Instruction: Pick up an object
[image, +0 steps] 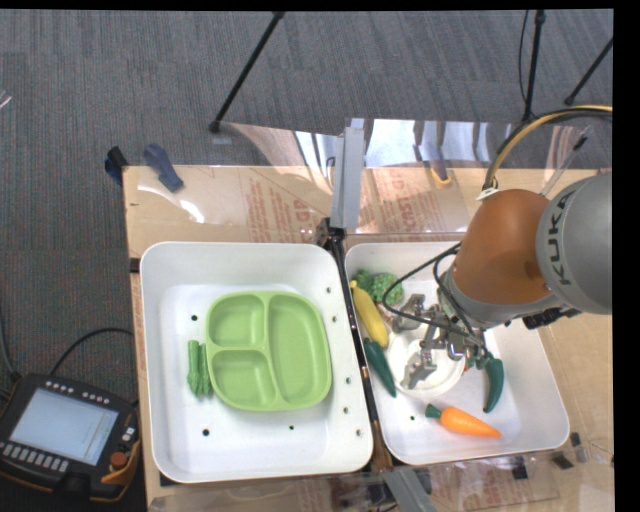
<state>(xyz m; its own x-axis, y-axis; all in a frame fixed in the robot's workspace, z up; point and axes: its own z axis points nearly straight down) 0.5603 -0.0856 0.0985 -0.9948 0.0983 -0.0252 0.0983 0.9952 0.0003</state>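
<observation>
1. From my remote station I see the arm (540, 250) reaching in from the right, its orange band and grey housing hanging over the right bin (545, 420).
2. The gripper (432, 362) points down into the middle of the right bin, over a small white dish (452, 378) that lies on the bin floor.
3. Finger state: I cannot tell. The metal fingers blend into the white dish beneath them, and I cannot make out a gap or a pinch. I see nothing between them.
4. Candidate objects in the right bin, listed from the left wall outward:
   - a yellow corn cob (369, 315), lying along the left wall;
   - a green broccoli-like piece (380, 286), at the far left corner, just beside the top end of the corn cob;
   - a dark green pepper (381, 368), just below the corn cob and near the left of the gripper;
   - a second dark green pepper (493, 385), to the right of the gripper;
   - an orange carrot (465, 422), lying near the front wall, below the gripper and apart from it.
5. All of these objects rest on the bin floor.
6. The left bin (170, 440) holds a light green divided plate (268, 350) at its centre, and a green pea pod (198, 367) lies just beside the plate's left edge.
7. A teach pendant (62, 432) sits on the floor at lower left, outside the bench.
</observation>
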